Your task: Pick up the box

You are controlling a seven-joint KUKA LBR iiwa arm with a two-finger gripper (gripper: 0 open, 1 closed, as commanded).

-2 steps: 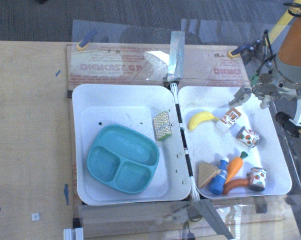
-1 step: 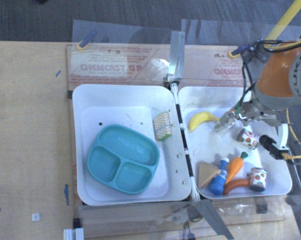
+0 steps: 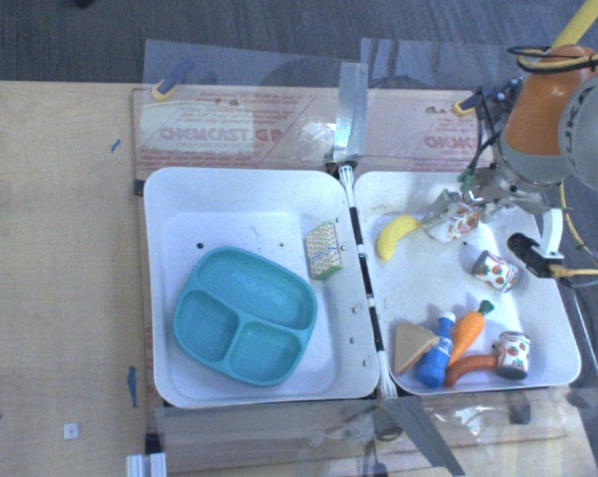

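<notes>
Box (image 3: 322, 249): small, yellow-green and patterned, lying tilted in the left bin (image 3: 180, 202) against its right wall, well to the left of the gripper and a little lower in the view, untouched.
Gripper (image 3: 456, 215): low over the upper part of the right bin (image 3: 567, 351), below the arm's orange band; whether it is released or clenched cannot be told, since a white patterned cup lies right at its tip.
Arm (image 3: 542, 117): grey with an orange band, reaching in from the right edge above the right bin.
Cup at the tip (image 3: 462, 223): white with red marks, on its side, touching or just under the gripper.
Banana (image 3: 396, 235): yellow, just left of the gripper, between it and the box.
Second cup (image 3: 496, 270): patterned, on its side, below and right of the gripper.
Lower cluster: tan wedge (image 3: 411, 344), blue bottle (image 3: 438, 353), carrot (image 3: 467, 333) and a third cup (image 3: 513, 354), all well below the gripper.
Teal tray (image 3: 242, 314): 3 compartments, in the left bin, far left of the gripper and below the box.
</notes>
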